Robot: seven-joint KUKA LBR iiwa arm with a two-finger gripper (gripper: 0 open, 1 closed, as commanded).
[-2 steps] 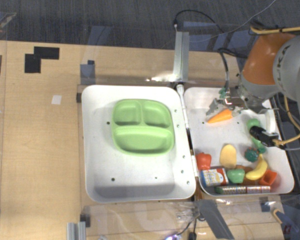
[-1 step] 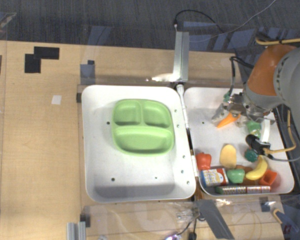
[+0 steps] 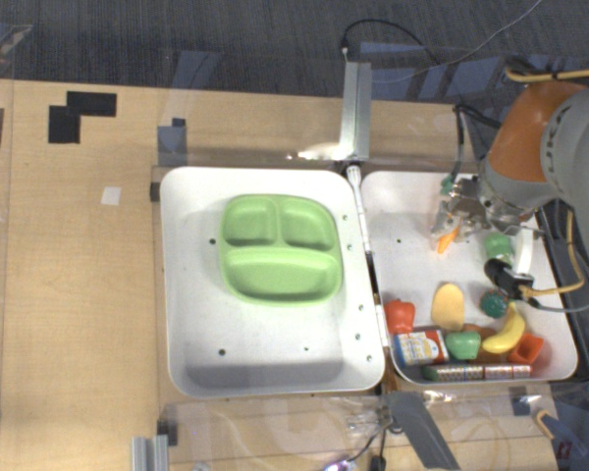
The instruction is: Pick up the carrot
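The carrot [image 3: 448, 237] appears lifted off the floor of the right bin [image 3: 402, 263], well above the yellow lemon [image 3: 449, 305], so the pick looks nearly done. The gripper [image 3: 455, 216] pinches its upper end, and the carrot hangs slanted just below the fingers.

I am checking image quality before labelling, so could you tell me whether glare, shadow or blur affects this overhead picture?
In the camera view, a bright glare patch sits on the bench just behind the left bin; a soft shadow darkens that bin's near floor; the small carrot below the gripper looks slightly blurred; the green tray is evenly lit and fairly sharp.
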